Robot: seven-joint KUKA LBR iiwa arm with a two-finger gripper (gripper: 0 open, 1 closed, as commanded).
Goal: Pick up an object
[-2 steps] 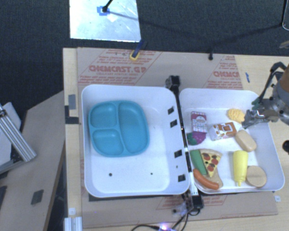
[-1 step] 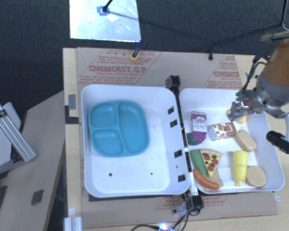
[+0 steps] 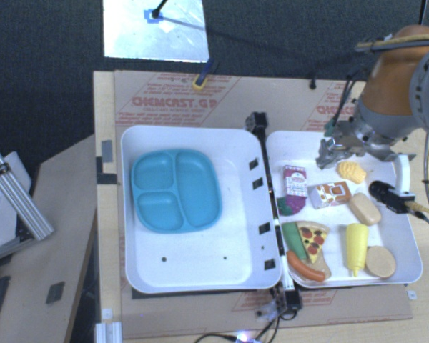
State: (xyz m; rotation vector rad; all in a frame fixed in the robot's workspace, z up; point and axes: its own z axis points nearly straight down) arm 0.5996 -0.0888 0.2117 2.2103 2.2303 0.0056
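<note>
Task at early stage: nothing lifted, every item lies on the floor of the right bin [image 3: 415, 263]. The gripper [image 3: 330, 151] hangs over the bin's far end, near its back wall; from this slanted view I cannot tell how it is set, as the metal tip is small and dark against the white. No object is seen in it. Nearest candidate: a yellow ridged piece, likely toy corn [image 3: 352, 171], just beside the tool on the side toward the arm and slightly nearer the camera. Also close, nearer the camera than the tool: a small flat carton with maroon print [image 3: 295, 181] and a flat orange-and-white packet [image 3: 330, 194], both boxy with printed faces. Further toward the camera: a tan rounded bread roll [image 3: 365, 209], a yellow squeeze bottle [image 3: 356, 247], a round tan disc [image 3: 380, 261], a pizza slice [image 3: 313, 239], a sausage [image 3: 304, 266], all smooth moulded plastic by the look. Well off to the far side from the arm, the left bin [image 3: 193, 277] carries a glossy blue divided tray [image 3: 176, 190]. Remaining, by my judgement: descend, close on one item, lift.
</note>
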